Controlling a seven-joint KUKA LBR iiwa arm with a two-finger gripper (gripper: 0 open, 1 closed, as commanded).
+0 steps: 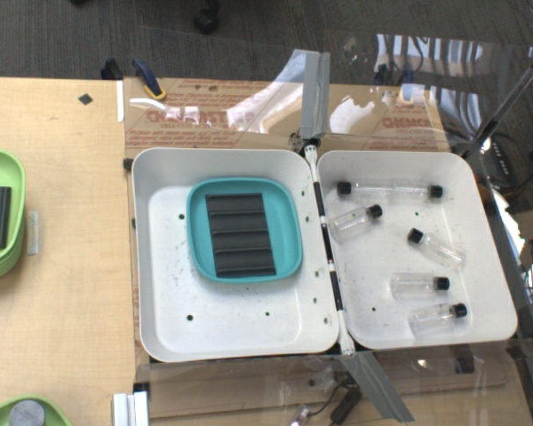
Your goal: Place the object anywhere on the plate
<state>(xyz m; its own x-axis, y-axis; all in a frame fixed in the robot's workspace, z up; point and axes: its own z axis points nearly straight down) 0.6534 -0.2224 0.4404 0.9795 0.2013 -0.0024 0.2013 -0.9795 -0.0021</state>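
Camera view is given from above on two white bins set side by side on the surface (53,327). A teal plate (198,238) is seen in the left bin (160,327), roughly in its middle, and a dark ribbed insert (240,233) is carried in the plate's hollow. Several clear vials with black caps are scattered in the right bin (489,238), the bin on the side from which the arm is said to reach in: a long vial (391,188) near the far wall, a short vial (354,221) just beside the divider, a tilted vial (433,247) towards the middle, and two more, a lower vial (416,284) and a nearest vial (433,319), close to the near wall. None of these is touched by the plate; all are kept well apart from it by the two bin walls. The state of the hand cannot be told from this view, so places cannot be fixed against it and are given by the bins instead. The task is judged not yet begun in effect: no vial is lifted, none is laid on the plate, and the whole sequence of picking, carrying across the divider and setting down is judged to be left. A green tray (0,224) is seen at the surface's far left edge, outside both bins.
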